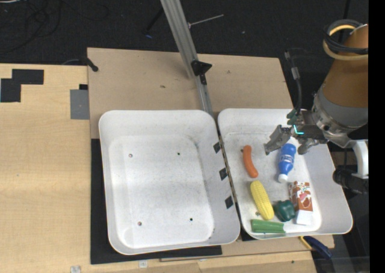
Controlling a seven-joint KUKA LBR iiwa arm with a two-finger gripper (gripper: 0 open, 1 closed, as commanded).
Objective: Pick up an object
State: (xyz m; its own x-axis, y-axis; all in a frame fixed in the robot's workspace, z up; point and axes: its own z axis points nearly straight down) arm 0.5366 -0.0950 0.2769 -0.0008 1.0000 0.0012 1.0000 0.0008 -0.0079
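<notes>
- Evidently the left bin (159, 181) lay well to the gripper's left, offering open room but nothing to grasp.
- Nearer, just left of and below the gripper, a small orange sausage (249, 162) lay apart from its neighbours; it looked light, smooth and likely slippery, best pinched across its middle.
- Farther below, a yellow corn cob (261, 199), a green cup (284, 210) and a green stick (267, 226) crowded the right bin's near rim (301, 234), leaving little finger room.
- The gripper (293, 136) hung over the right bin, fingers spread apart and holding nothing.
- Directly beneath it lay the blue-and-white bottle (286, 160), probably light, stiff plastic, round enough to roll; its mid-body seemed the best hold.
- Below and slightly right sat a small carton (302, 201).
</notes>
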